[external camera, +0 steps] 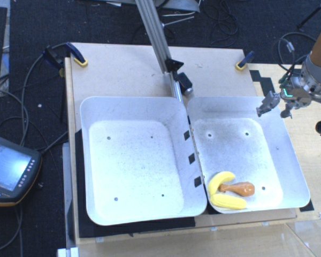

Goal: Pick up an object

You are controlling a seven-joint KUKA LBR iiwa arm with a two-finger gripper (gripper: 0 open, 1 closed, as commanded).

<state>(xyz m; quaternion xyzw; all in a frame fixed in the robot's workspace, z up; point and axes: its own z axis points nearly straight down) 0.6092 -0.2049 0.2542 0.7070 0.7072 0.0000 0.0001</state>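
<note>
Where cables trail, bench stands.

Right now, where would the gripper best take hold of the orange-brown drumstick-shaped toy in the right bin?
Probably at its thick rounded end, coming straight down with the fingers across its width. The orange-brown drumstick-shaped toy lies flat in the right white bin, its thin handle tucked between the curved yellow banana and a second yellow piece; the thick end is freer.
</note>
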